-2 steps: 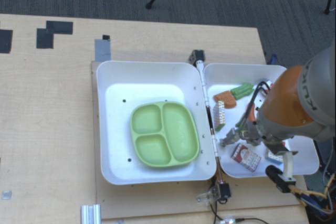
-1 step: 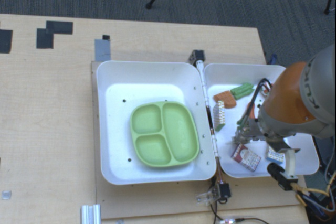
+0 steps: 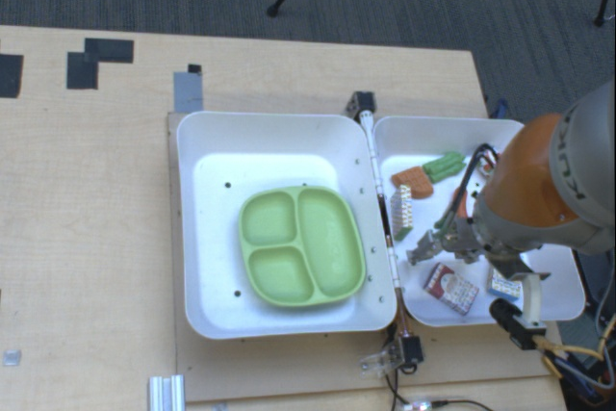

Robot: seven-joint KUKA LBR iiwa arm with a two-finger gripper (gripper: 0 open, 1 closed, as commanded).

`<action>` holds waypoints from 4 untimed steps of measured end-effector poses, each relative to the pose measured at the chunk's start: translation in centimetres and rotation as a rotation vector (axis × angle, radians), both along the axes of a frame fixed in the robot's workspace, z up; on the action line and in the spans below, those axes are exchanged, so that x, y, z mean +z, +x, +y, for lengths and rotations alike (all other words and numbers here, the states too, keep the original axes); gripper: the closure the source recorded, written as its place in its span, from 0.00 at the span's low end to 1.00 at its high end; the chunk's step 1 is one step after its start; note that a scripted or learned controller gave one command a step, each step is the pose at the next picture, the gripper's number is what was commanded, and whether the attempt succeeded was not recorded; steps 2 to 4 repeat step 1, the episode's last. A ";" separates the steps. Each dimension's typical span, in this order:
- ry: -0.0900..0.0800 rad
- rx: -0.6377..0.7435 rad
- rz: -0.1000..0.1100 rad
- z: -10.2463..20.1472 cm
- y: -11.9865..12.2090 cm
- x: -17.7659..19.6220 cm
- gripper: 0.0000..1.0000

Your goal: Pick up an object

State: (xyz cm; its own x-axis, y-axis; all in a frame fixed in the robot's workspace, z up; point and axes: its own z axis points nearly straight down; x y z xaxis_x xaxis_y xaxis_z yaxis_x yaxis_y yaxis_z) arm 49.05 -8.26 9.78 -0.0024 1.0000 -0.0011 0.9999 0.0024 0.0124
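The grey arm with its orange band (image 3: 525, 178) reaches over the right bin (image 3: 568, 303). My gripper (image 3: 426, 250) hangs low near that bin's left side, just above a red and white packet (image 3: 450, 288). A white comb-like piece (image 3: 401, 207) lies up and left of the gripper. Further back in the bin are an orange piece (image 3: 415, 179) and a green piece (image 3: 444, 167). A small white label-like item (image 3: 504, 285) lies partly under the wrist. I see nothing held in the gripper.
The left bin (image 3: 207, 236) holds a green three-compartment plate (image 3: 302, 245). A ridge (image 3: 380, 207) divides the two bins, close to the gripper's left. Clamps and cables sit at the bench's front edge (image 3: 399, 356).
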 end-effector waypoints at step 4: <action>0.000 0.004 -0.003 0.1 0.1 1.0 1.00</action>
